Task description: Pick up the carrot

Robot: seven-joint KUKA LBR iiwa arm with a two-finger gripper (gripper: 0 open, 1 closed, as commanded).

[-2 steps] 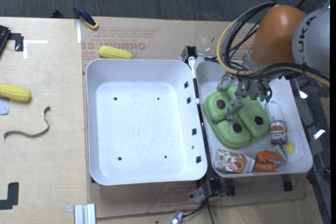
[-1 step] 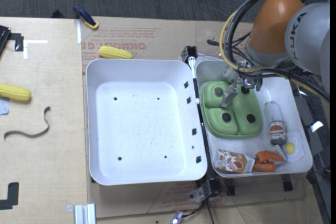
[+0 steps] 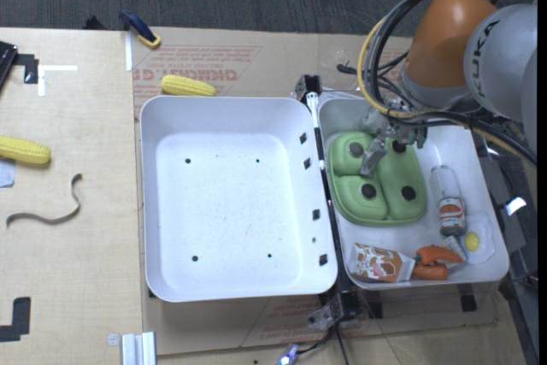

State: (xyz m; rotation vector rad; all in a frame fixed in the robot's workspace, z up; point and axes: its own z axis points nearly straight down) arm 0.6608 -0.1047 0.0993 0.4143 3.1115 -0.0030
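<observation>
Starting at your far left, a yellow corn cob (image 3: 24, 151) lies on the bare bench (image 3: 68, 269), with a thin curled snake-like strip (image 3: 47, 212) just below it. A second corn cob (image 3: 188, 85) sits on the cardboard just above the left bin (image 3: 154, 184), beyond its rim, and a blue-and-yellow clip (image 3: 139, 27) lies further up near the cardboard's corner.

Moving right, you reach the right bin (image 3: 489, 184). A green moulded tray (image 3: 380, 179) fills its upper left part. The gripper (image 3: 376, 154) hangs over that tray, close above it; nothing shows between its tips, and you cannot tell how far apart they stand.

Below the tray, a small printed packet (image 3: 377, 263) lies by the near wall. The carrot (image 3: 436, 261) lies just right of the packet, along the same wall, well apart from the gripper. A small bottle (image 3: 448, 201) lies to the right of the tray, above the carrot.
</observation>
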